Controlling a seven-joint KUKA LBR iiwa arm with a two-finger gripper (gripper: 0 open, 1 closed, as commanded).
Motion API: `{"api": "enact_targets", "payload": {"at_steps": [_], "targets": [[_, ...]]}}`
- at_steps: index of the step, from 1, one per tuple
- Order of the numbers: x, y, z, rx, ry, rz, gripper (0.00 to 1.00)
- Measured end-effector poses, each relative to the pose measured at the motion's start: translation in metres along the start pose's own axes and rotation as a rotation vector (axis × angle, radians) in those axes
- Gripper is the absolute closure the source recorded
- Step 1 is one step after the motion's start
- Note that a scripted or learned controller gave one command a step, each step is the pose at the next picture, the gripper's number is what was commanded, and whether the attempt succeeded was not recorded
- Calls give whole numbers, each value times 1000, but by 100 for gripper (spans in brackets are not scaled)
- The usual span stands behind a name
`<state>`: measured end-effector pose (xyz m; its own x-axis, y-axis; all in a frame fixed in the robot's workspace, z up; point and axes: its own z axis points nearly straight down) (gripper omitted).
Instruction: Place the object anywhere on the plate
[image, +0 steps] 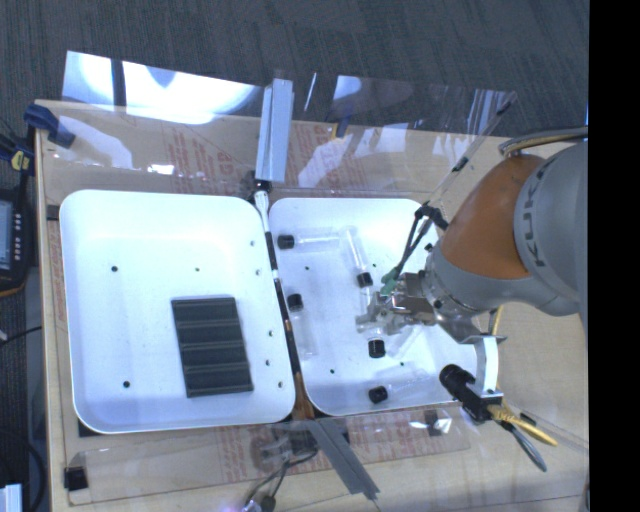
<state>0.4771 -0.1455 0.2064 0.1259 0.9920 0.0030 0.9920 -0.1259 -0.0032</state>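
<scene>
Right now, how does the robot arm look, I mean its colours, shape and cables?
The arm is thick and rounded, grey, with a wide orange band above the wrist. A thin dark cable with a green part runs along the wrist toward the gripper, which is a small metallic, silver-grey assembly. A light grey bracket hangs below the wrist.

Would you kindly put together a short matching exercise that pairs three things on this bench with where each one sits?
Things:
1. dark ribbed plate
2. pincer
3. metal rail

Places:
A. over the right bin
B. behind the bins, at the seam between them
C. in the left bin

Pairs: 1-C, 2-A, 3-B
</scene>
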Motion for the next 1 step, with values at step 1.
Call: {"api": "enact_targets", "payload": {"at_steps": [1], "targets": [[74,140,-10,1,-2,146,100]]}}
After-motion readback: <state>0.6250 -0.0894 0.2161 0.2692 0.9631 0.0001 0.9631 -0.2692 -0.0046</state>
